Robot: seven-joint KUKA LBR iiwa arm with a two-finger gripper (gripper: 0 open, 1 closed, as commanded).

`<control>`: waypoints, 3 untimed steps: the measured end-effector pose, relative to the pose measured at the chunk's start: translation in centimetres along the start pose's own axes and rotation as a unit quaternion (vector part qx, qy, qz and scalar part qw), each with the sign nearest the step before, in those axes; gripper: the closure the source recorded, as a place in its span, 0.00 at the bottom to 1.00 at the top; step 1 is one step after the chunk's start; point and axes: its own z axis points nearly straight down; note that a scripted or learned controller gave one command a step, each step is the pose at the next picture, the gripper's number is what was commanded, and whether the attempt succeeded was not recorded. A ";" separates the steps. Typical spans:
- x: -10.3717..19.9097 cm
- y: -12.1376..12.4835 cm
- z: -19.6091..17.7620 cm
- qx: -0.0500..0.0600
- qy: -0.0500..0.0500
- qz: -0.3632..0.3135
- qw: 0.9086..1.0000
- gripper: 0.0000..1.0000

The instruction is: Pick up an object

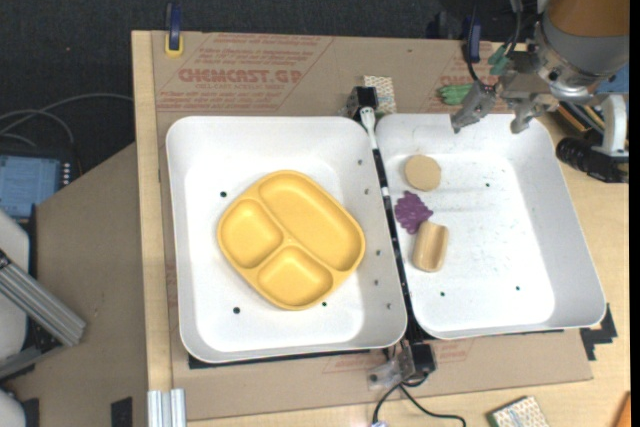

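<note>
The pincer (494, 111) hangs over the far edge of the right bin (540, 305), its two fingers (466, 115) spread apart with nothing between them, so no grasp has been made. That open, raised stance suits an approach: with the jaws wide it can come down over an object rather than knock it aside. The candidates all lie in the right bin, bunched toward its left wall: a round tan disc (422, 173) nearest the pincer, a small purple piece (411, 211) just beside the wall below it, and a tan cylinder (430, 246) lying on its side, close to or touching the purple piece. The disc looks the readiest target, since it sits apart from the other two and closest to the fingers, though its low, flat form may give the jaws little to bite on. The purple piece, so near the wall, would leave scant room for a finger on that side. The left bin (190, 215) carries a yellow divided tray (290, 237), set near its middle and well apart from the pincer; it is broad and probably awkward for a two-finger grip. Both bins rest on a cardboard sheet (250, 75) covering the tabletop, which likely keeps them level and in place
</note>
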 end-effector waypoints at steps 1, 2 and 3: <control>0.9 1.4 11.5 0.005 0.001 -0.001 1.000 0.00; 0.6 1.5 18.8 0.003 0.000 0.000 1.000 0.00; 0.5 1.8 17.2 -0.002 -0.001 0.001 1.000 1.00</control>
